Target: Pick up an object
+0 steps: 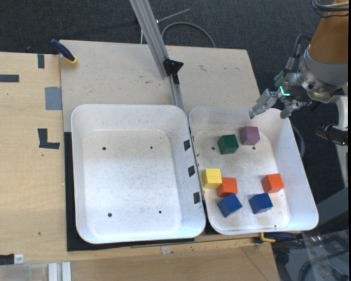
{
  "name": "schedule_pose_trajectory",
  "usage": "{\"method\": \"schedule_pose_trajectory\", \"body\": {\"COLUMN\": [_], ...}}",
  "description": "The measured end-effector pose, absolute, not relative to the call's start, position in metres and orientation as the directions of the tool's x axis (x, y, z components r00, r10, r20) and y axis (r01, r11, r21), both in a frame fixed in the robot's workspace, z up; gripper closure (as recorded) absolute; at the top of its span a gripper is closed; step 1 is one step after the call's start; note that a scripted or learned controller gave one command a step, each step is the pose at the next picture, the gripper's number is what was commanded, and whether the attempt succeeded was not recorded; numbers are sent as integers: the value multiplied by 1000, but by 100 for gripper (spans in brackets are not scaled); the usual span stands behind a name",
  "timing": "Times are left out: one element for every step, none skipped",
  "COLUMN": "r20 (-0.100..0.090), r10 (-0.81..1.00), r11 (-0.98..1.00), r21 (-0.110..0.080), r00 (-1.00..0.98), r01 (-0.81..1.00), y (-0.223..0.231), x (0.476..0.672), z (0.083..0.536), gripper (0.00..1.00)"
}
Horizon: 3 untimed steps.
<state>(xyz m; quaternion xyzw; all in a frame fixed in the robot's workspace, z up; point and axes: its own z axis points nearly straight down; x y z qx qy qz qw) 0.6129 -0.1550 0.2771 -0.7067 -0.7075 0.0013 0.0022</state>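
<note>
Tool (pixel 273 105) of mine hangs over far edge of right bin (pixel 298 174), fingers spread, gripping nothing. Blocks lie inside bin: purple (pixel 249 135) nearest tool, green (pixel 227 144) beside it, yellow (pixel 212 177), two orange (pixel 227 186) (pixel 272 182), two blue (pixel 229 204) (pixel 260 202).

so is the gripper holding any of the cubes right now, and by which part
Nothing is held: the gripper is open above the right bin's far rim, apart from the cubes.

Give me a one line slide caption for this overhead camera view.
KUKA arm's end effector poised over the right bin's far rim, above seven coloured cubes including the purple cube and green cube.
</note>
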Motion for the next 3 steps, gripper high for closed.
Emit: {"method": "schedule_pose_trajectory", "body": {"r20": [0,-1,0], "r10": [1000,1000,1000], "r11": [2,1,1], "r21": [-1,-5,-7], "r00": [-2,-1,-1], "r01": [1000,1000,1000], "y": [-155,-158,-156], "x": [614,613,602], "z": [279,236,181], "gripper": [0,0,0]}}
